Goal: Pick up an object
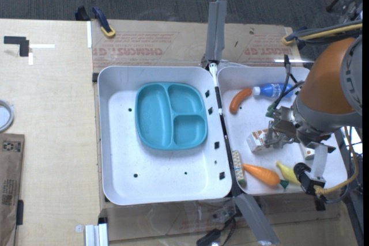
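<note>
Small white carton (258,140) lying in your right bin (248,76), tool (277,134) hanging just beside it, grip impossible to tell, carrot (261,174) resting nearby, blue plate (171,115) sitting in left bin (112,141).

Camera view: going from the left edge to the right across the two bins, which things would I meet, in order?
Teal divided plate → orange sausage-shaped toy → toy carrot → yellow banana toy. The small carton, the blue bottle and the tool overlap in this direction, so I leave them out.
</note>
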